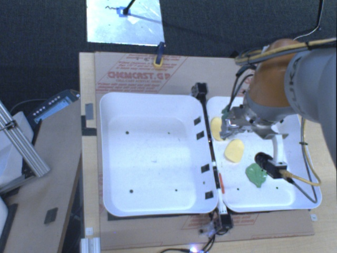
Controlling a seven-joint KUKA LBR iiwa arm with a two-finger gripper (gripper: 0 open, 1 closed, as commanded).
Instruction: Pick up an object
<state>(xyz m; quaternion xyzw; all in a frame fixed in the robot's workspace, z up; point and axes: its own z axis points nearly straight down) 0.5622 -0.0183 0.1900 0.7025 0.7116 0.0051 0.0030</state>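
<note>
Camera view is showing the metal two-finger claw (227, 128) hanging low over the right shallow white plastic bin (295, 196), beside a pale yellow rounded piece (215, 127); its grip state cannot be told. Another yellow oval piece (234, 151) and a green lumpy object (256, 175) are lying nearby. The grey arm with its orange band (271, 80) is bending down from the right. The left white bin (152, 146) is sitting alongside.

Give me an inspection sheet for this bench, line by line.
Surface: two white bins side by side, left bin and right bin, on a board.
Job's things: in the right bin, two yellow pieces and a green piece.
Clutter: yellow clip on the board's far edge.
Gripper: gripper low over the right bin, beside the upper yellow piece.
Cables: yellow cable across the right bin.
Surroundings: metal plate behind the board.
</note>
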